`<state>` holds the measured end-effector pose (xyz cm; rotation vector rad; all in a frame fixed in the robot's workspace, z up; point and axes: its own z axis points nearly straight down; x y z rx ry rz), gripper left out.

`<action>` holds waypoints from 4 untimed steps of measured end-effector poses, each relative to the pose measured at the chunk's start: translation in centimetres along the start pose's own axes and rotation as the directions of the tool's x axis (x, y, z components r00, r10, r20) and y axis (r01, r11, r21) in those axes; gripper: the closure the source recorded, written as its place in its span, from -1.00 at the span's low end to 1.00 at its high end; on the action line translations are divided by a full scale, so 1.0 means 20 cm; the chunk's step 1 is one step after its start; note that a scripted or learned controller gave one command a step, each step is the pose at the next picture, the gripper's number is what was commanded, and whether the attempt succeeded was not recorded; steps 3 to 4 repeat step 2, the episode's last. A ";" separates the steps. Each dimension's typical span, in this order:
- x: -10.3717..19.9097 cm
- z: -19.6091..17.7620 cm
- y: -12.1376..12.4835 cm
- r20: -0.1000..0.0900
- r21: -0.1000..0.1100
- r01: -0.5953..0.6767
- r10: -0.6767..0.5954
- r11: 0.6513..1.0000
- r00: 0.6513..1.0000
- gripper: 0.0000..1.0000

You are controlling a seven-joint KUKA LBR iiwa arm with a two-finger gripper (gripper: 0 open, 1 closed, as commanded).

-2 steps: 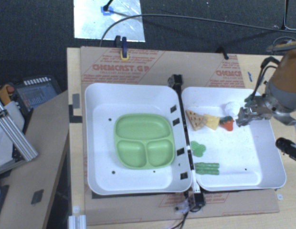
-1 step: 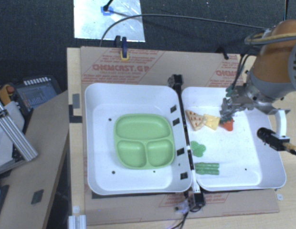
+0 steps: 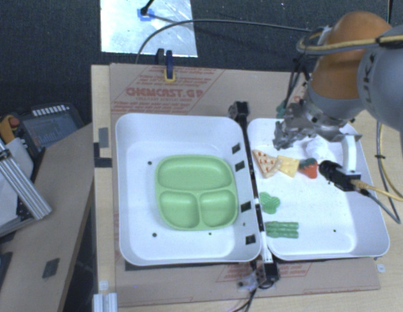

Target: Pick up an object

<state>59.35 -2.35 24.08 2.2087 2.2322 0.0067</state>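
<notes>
My gripper hangs low over the far part of the right bin, just above and behind the toy food. Beneath it lie a waffle-patterned pizza slice, a yellow cheese wedge and a small red piece. A green broccoli-like piece and a green bean pod rest nearer the front of the same bin. Nothing shows between the fingers.
The left bin holds a green three-compartment plate. A black divider runs between the bins. A grey device sits on the side table at the left.
</notes>
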 end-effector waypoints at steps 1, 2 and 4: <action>0.25 -0.03 0.12 0.000 0.000 -0.001 0.001 1.000 1.000 1.00; 0.52 -0.01 0.23 0.000 0.000 -0.001 0.001 1.000 1.000 1.00; 0.52 -0.01 0.23 0.000 0.000 -0.001 0.001 1.000 1.000 1.00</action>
